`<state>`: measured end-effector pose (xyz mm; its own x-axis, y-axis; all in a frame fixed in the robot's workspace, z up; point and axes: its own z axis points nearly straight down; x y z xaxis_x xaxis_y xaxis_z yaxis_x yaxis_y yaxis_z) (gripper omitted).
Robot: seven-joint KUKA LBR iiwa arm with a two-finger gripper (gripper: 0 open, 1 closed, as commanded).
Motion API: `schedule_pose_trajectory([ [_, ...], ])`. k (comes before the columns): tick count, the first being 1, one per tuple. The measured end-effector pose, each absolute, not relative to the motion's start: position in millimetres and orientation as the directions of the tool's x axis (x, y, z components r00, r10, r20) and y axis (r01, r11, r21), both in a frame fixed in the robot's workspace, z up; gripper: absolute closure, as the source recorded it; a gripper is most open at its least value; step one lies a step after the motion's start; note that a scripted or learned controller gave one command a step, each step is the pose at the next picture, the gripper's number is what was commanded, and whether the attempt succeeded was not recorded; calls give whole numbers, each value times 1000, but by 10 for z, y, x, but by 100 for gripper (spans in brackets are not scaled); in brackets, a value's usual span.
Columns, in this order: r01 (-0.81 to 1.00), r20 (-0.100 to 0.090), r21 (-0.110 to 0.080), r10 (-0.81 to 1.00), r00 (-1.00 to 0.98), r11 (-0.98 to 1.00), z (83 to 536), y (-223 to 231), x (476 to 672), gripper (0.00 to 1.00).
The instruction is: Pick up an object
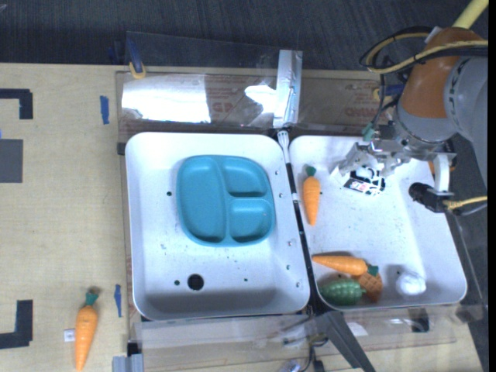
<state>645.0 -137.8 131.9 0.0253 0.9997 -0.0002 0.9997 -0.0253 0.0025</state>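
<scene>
Nearest in the right bin (434, 281), a smooth carrot (341, 264), bumpy green veggie (342, 291) and white lump (411, 285) crowd the rim. Farther back, another carrot (311, 195) hugs the left wall. The gripper (370, 163) sits far-right, can't tell its state.

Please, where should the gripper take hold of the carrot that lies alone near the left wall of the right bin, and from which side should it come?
Probably from above, at the thick upper half of the carrot, just below its green top. It lies flat, pointing top to bottom, with bare floor to its right. The bin wall is close on its left, so the fingers may fit better closing along the wall's direction.
</scene>
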Motion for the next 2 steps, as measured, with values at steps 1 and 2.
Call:
schedule_pose_trajectory([
  [1, 988, -2, 3, 988, -156, 156, 862, -1616, 6568, 0],
  [2, 995, 1, -1, 995, 97, -97, 856, -1747, 6186, 0],
])
